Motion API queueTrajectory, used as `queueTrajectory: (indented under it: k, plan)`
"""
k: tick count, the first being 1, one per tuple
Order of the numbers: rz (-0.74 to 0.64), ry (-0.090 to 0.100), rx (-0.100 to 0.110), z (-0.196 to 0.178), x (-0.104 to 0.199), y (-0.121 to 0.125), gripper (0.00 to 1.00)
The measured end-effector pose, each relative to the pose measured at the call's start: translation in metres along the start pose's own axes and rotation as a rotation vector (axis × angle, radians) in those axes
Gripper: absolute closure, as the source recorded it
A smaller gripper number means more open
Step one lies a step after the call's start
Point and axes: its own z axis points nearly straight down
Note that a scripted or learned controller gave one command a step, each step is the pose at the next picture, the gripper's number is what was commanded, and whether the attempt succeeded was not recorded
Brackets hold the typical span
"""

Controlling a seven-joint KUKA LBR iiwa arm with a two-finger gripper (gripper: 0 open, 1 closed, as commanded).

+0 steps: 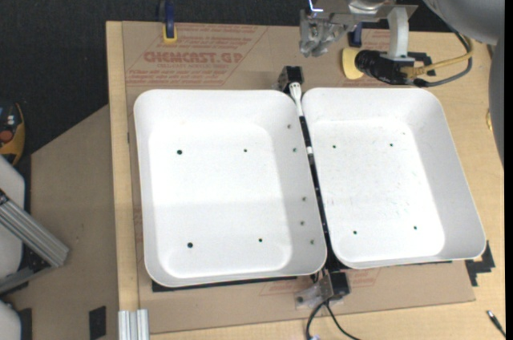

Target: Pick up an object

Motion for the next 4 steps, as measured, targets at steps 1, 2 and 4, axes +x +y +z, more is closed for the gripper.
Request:
queueTrajectory:
  k: [1,2,4]
  plan:
    - [0.005,-0.002,0.014,0.066,0.089,-0.002,1.00]
    - [0.015,-0.004,-0.002,0.010,0.064,0.001,1.00]
    - [0.011,-0.003,0.016,0.070,-0.012,-0.002,1.00]
